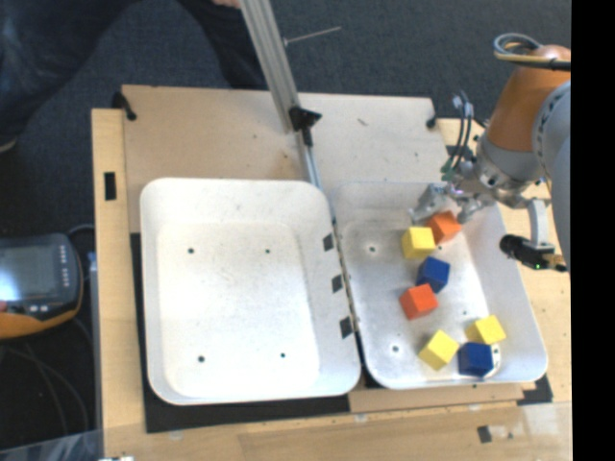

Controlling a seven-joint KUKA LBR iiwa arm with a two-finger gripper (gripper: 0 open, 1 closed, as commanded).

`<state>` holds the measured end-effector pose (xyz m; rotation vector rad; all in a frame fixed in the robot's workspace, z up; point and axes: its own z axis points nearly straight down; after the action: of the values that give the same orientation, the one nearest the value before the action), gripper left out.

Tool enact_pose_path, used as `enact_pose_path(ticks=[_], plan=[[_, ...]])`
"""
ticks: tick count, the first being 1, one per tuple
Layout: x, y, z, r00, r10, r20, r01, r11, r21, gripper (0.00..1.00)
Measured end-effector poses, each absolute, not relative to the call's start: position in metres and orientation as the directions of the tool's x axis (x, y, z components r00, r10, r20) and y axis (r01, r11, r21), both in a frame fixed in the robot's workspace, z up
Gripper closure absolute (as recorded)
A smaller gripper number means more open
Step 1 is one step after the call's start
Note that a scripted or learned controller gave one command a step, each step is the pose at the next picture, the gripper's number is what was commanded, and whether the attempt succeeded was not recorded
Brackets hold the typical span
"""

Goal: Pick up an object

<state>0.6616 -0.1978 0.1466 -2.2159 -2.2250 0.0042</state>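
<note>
Orange cube point(446, 227) lies in the right bin point(380, 358), touching a yellow cube point(418, 242), with the hand point(444, 200) just above it — whether its grip is apart or together I cannot tell — no readable writing on any block.

Even, fairly bright overhead light washes out the white bins point(240, 286), shadows stay faint, and the whole frame is soft and slightly grainy.
</note>
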Motion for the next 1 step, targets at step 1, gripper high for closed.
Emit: enact_pose_path(ticks=[1], plan=[[0.6458, -0.1965, 0.1367, -0.004, 1.000, -0.004, 1.000, 0.004, 0.013, 0.00]])
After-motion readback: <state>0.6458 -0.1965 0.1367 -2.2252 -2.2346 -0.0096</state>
